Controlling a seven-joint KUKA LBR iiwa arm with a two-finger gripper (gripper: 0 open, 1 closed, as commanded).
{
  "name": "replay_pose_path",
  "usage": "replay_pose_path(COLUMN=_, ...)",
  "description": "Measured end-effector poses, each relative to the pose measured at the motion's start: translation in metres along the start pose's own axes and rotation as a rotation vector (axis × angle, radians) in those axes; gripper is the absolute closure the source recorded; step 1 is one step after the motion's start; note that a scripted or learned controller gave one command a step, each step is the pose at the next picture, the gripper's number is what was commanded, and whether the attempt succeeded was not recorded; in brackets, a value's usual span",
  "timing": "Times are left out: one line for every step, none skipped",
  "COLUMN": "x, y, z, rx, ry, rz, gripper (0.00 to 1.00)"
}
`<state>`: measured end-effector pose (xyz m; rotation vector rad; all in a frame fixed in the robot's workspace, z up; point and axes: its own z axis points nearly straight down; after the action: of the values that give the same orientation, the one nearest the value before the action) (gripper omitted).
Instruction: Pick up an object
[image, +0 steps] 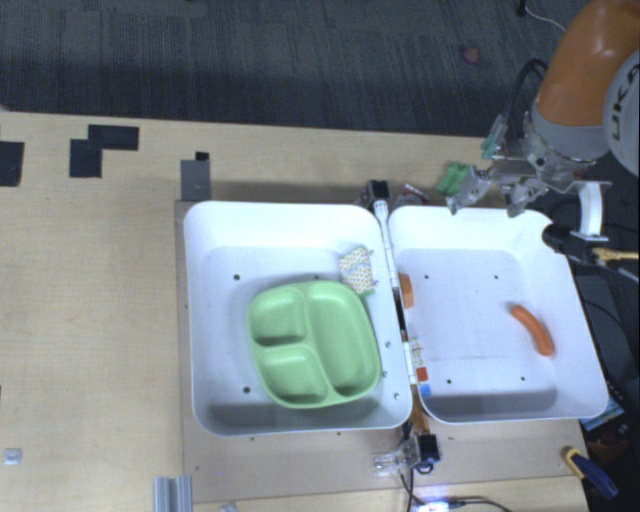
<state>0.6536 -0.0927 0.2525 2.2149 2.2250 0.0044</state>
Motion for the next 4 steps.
replay_pose_path(x=-0.025, y=-0.005, z=0.147, rx=0.005, ry=0.000, rz=0.003, gripper=0.00)
replay_pose_path(x=0.007, y=-0.055, z=0.166, rx=-0.004, ry=-0.002, rz=0.004, gripper=0.00)
replay_pose_path(x=0.007, y=-0.055, z=0.166, rx=-0.005, ry=-0.003, rz=0.005, gripper=0.00)
replay_pose_path(x=0.009, y=-0.010, z=0.167, rx=-0.001, ry=0.000, rz=0.000, gripper=0.00)
